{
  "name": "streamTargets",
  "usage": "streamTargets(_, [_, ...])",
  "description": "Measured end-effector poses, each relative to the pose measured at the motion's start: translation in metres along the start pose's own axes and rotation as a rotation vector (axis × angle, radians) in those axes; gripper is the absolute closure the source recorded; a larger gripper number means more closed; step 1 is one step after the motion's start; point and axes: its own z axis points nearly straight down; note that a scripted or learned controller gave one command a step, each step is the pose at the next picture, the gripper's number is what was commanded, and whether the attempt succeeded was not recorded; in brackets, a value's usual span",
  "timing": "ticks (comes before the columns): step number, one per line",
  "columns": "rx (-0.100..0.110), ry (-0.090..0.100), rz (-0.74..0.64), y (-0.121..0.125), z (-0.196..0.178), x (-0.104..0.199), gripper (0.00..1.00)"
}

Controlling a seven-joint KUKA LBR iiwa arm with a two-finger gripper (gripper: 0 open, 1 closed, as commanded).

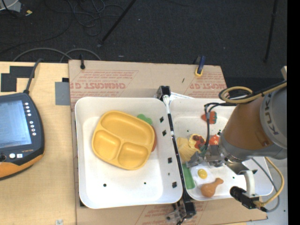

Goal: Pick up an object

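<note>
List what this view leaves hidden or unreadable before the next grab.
- Claw: under the arm's wrist in the camera view; open or shut unreadable.
- Right bin: its right part is covered by the arm.
- Green item: mostly tucked behind the yellow tray; shape unclear.
- Toys by the drumstick: too small to identify.

Left bin [89, 172] holds a yellow tray [123, 139] over a green item [145, 119]; arm [253, 125] hangs over right bin [187, 111] with drumstick [212, 187] and egg [202, 174].
</note>
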Motion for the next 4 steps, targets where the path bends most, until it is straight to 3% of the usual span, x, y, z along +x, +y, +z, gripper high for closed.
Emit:
streamTargets(1, [-0.003, -0.005, 0.002, 0.042, 0.012, 0.003, 0.00])
streamTargets(2, [0.007, 0.004, 0.001, -0.013, 0.020, -0.020, 0.00])
streamTargets(3, [0.006, 0.007, 0.003, -0.011, 0.009, -0.020, 1.00])
streamTargets(4, [-0.002, 0.005, -0.011, 0.003, -0.161, 0.045, 1.00])
